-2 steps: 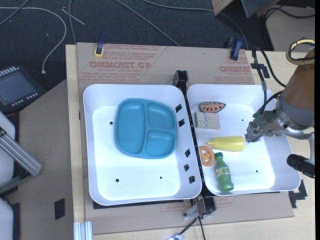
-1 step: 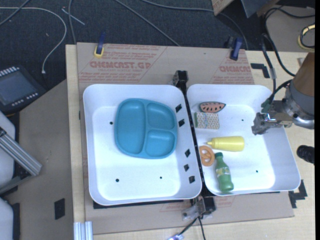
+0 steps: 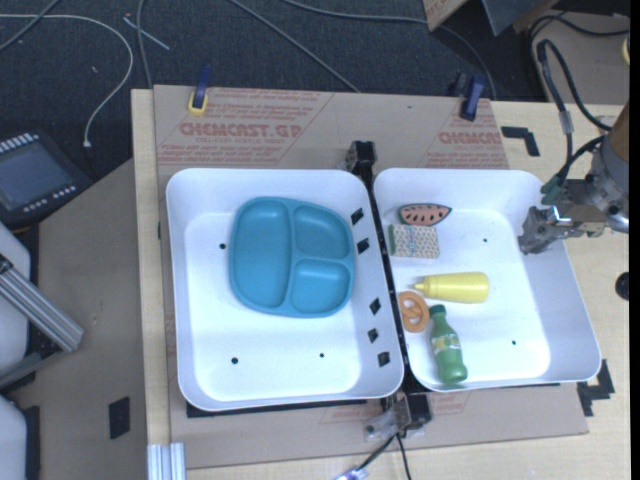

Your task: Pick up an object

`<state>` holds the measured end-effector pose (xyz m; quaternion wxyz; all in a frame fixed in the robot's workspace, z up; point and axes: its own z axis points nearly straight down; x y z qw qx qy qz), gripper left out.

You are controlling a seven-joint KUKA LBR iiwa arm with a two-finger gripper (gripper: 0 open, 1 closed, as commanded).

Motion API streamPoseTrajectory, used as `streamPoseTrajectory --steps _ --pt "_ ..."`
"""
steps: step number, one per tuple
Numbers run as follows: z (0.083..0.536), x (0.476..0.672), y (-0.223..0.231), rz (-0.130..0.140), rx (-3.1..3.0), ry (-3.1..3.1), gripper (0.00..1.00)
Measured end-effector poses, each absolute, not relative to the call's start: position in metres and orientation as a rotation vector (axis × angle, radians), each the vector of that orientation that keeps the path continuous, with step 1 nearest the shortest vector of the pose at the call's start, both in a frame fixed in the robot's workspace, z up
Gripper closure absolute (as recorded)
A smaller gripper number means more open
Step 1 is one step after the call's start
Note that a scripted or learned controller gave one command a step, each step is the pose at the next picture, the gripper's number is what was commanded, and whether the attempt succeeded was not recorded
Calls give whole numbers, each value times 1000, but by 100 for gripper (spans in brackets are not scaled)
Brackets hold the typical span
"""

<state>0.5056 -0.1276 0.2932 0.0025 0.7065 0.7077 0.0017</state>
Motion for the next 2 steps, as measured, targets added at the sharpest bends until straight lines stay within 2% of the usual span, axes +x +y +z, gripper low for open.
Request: streamPoseTrajectory --steps 1,2 --pt "287 533 -93 3 2215 2226 100" --pt "279 553 -43 3 2215 2228 100"
